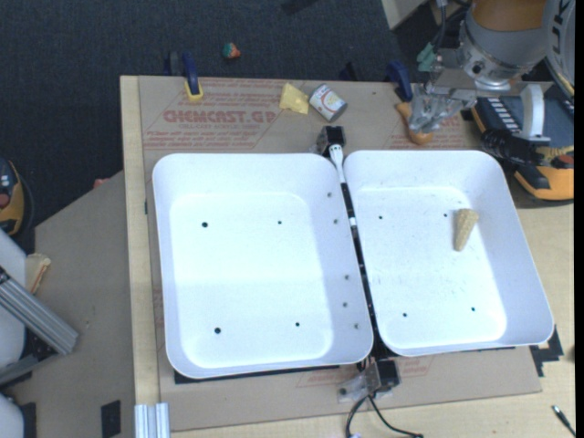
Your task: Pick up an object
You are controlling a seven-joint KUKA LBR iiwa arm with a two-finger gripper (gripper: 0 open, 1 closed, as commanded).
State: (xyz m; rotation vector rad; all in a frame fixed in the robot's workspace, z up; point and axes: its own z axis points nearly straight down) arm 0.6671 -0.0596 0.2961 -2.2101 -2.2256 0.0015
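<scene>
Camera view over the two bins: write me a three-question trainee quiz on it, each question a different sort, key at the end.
1. True or false: the tan cone-shaped object lies in the left bin.
2. Multiple choice: where is the gripper? A) inside the right bin B) above the brown board beyond the right bin's far edge C) over the left bin
3. Fill in: on the board beyond the bins, the yellow piece lies beside a small ____ box.

Key
1. False; it lies in the right bin, near its right side.
2. B
3. white
</scene>
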